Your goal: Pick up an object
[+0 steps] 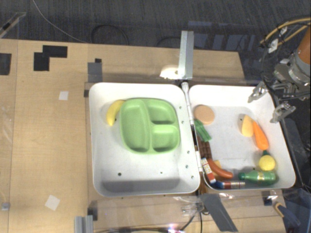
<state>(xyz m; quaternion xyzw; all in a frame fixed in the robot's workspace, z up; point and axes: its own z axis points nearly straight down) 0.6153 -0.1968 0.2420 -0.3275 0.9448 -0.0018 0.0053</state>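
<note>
The carrot [261,136] lies near the right bin's [223,144] right wall, touching a pale wedge [247,125]. The gripper [270,102] hovers above the bin's upper right corner, fingers spread and empty. The approach seems in hand; next, it must descend over the carrot. No writing is legible.

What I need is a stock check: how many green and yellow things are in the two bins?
Green: 3 (plate, bottle, pod)
Yellow: 3 (banana, lemon, pale wedge)
Total: 6
</note>
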